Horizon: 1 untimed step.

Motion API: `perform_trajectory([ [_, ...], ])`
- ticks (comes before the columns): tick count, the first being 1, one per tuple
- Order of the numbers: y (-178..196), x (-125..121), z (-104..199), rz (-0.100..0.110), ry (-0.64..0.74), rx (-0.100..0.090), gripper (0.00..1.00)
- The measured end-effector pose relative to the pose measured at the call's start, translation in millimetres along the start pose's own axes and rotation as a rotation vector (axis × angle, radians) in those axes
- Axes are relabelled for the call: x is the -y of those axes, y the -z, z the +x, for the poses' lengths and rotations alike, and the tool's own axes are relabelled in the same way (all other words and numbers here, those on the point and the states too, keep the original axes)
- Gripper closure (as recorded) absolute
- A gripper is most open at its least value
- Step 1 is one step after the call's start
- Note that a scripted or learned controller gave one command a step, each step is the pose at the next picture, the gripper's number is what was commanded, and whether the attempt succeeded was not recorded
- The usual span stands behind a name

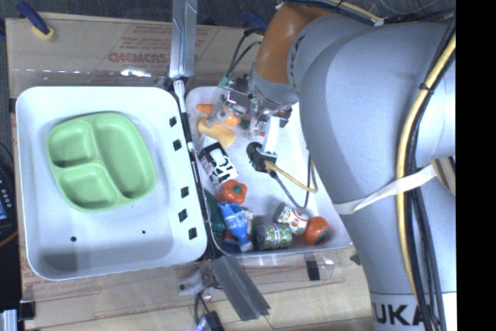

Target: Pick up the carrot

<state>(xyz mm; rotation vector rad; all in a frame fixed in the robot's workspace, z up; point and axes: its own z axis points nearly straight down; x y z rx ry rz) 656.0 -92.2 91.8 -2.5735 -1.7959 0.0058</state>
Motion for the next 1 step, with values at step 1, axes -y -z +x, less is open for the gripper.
perform_trajectory([
  [1,73.3,-28.2,-73.9,-0.007,0.465,0.001,0.00],
])
